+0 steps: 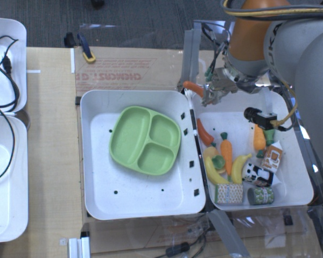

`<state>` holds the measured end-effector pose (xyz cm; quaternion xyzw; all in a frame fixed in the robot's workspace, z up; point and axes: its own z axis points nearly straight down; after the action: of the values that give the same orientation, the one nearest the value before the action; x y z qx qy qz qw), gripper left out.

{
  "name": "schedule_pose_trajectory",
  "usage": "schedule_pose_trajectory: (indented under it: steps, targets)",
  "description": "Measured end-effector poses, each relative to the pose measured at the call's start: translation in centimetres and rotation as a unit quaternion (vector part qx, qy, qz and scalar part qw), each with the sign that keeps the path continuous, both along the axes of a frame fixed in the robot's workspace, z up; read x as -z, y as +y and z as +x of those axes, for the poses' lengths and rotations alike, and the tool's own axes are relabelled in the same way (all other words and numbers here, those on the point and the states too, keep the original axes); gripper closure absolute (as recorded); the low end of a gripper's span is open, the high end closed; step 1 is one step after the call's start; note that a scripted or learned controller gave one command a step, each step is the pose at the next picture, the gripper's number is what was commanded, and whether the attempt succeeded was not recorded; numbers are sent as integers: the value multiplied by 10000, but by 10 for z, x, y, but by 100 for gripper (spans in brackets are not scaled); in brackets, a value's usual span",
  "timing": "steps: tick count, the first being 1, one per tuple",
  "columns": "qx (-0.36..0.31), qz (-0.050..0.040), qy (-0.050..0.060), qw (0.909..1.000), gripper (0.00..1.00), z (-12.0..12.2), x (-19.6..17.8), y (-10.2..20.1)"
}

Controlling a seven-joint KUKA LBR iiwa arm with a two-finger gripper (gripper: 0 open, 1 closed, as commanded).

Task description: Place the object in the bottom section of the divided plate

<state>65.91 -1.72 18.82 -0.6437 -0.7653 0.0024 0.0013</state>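
Hanging near the divider at the right bin's far-left corner, the gripper point(209, 97) is seen with an orange, carrot-like toy point(192, 87) at its tip; whether the jaws are clamped on it cannot be told. The toy is judged light, stiff and smooth, best pinched mid-length. The green divided plate point(145, 140) lies in the left bin point(97, 198).

arm point(290, 31) cut off at right edge (top too); claw point(209, 97) blurred.
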Motion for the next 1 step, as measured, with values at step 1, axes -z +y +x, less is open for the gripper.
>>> schedule_pose_trajectory:
  steps: [1]
  targets:
    - [160, 0, 4, 9999, 100, -45, 0, 52]
